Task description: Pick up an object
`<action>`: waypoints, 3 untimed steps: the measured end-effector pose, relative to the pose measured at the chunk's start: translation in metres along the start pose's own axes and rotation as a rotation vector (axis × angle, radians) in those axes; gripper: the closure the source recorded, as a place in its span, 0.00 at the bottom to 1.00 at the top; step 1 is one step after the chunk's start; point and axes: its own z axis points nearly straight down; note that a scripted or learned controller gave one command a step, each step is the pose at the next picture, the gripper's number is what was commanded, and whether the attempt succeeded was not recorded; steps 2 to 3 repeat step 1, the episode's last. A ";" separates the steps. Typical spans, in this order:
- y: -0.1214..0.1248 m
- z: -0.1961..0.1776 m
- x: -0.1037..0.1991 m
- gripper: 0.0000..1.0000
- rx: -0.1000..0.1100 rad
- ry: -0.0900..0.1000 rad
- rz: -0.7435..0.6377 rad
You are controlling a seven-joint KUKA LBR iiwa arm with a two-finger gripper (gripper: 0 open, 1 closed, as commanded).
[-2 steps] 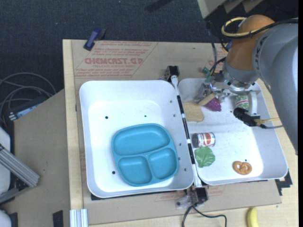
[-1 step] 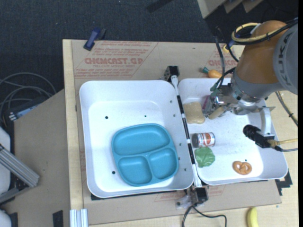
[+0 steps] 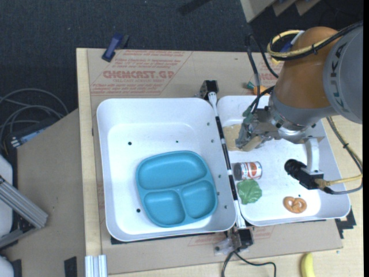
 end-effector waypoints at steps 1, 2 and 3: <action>-0.032 -0.047 0.036 1.00 -0.003 -0.001 0.000; -0.032 -0.047 0.036 1.00 -0.003 -0.001 0.000; -0.032 -0.047 0.036 1.00 -0.003 -0.001 0.000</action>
